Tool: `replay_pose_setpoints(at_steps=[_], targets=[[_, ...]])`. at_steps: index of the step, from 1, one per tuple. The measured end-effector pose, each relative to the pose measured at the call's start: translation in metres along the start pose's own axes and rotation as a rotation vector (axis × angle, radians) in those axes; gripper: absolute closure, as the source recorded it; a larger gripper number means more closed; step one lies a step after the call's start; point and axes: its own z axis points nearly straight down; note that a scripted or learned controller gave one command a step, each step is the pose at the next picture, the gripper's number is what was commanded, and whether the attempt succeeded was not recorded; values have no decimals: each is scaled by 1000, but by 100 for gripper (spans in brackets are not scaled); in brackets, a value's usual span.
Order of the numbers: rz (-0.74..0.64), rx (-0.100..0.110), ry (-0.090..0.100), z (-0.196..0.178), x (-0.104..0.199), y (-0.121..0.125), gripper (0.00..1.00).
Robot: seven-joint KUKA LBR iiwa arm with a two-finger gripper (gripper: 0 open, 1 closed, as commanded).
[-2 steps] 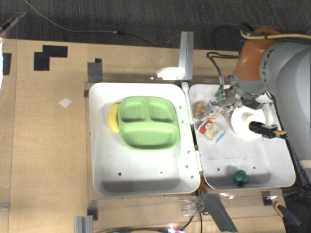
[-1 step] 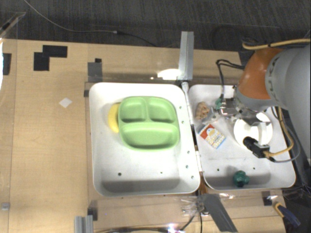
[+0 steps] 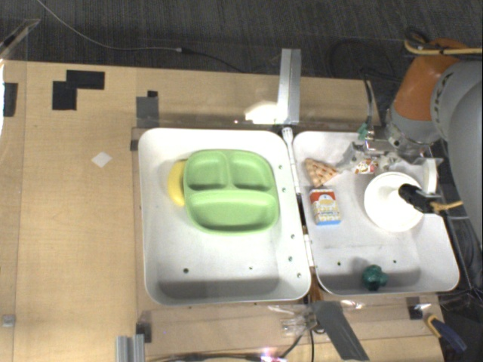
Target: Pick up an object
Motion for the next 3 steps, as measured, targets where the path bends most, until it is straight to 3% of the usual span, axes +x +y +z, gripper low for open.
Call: replay_pose_setpoints(at_steps=[1,3], targets=[[57,16,-2,11,-2,11,0],[47,14,-10,13,0,10,0]])
